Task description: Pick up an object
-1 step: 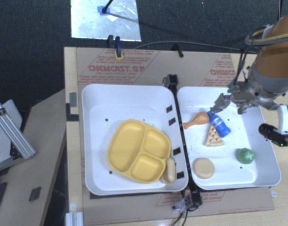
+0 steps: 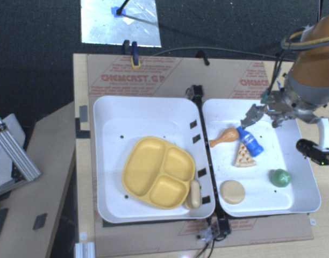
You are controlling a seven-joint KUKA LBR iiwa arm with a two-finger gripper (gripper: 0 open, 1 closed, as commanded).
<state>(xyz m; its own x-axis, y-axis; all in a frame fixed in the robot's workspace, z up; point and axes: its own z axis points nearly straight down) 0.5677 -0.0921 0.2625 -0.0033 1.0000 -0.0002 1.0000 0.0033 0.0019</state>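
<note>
1. Camera view looks down at a slant on the wooden-topped surface [image 2: 170, 71], covered with a printed brown cardboard sheet, which carries two shallow white bins side by side so the arm can reach either one.
2. The grey arm with the orange band [image 2: 315, 63] leans in from the right, its wrist above the far part of the right white bin [image 2: 304, 198], which I judge to be the source of the pick since all the small loose items lie there.
3. The left white bin [image 2: 148, 117] holds a yellow plastic divided tray [image 2: 159, 171], lying flat, with a small beige bread-roll shape [image 2: 194, 193] tucked against the tray's near right corner.
4. The gripper [image 2: 256, 114] points down and leftward, just beside the top of a blue plastic bottle [image 2: 250, 142]; whether the fingers are apart or together I cannot tell, as they are dark and blurred.
5. The bottle lies tilted in the right bin, touching a triangular pizza-slice toy [image 2: 243, 156] and next to an orange-brown drumstick toy [image 2: 224, 137]; as the nearest item, it looks like the intended target.
6. A round tan biscuit-like disc [image 2: 233, 191] and a small green ball [image 2: 280, 177] lie apart nearer the front, free of clutter and easier to grasp.
</note>
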